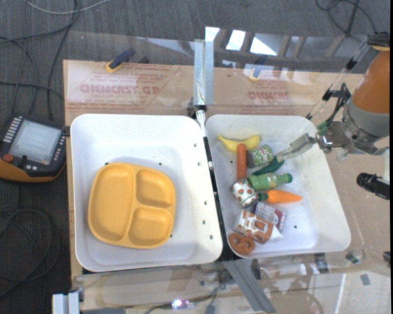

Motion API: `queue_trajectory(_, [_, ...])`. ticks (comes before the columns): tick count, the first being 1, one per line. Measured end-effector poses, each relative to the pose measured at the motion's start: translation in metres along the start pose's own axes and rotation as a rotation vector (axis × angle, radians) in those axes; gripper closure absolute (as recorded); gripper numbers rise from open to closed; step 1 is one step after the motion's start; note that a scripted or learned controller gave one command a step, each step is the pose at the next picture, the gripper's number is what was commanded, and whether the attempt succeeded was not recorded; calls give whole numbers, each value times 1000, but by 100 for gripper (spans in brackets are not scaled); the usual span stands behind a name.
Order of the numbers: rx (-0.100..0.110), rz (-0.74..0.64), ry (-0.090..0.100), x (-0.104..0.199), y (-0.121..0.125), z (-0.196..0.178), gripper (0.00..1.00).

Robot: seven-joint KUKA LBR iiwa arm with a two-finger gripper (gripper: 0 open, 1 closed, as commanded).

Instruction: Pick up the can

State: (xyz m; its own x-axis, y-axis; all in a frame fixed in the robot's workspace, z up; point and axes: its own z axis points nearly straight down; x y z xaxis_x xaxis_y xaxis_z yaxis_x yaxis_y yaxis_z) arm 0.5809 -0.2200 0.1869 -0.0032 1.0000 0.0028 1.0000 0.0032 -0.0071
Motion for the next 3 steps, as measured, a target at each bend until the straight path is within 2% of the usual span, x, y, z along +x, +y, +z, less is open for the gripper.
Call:
queue_trajectory(1, [-13,78,0,4,35,48,0])
queue_trajectory(2, [-12,93,-17,14,43,59,0])
queue_trajectory(3, [-10,120,-24,17,50,62,0])
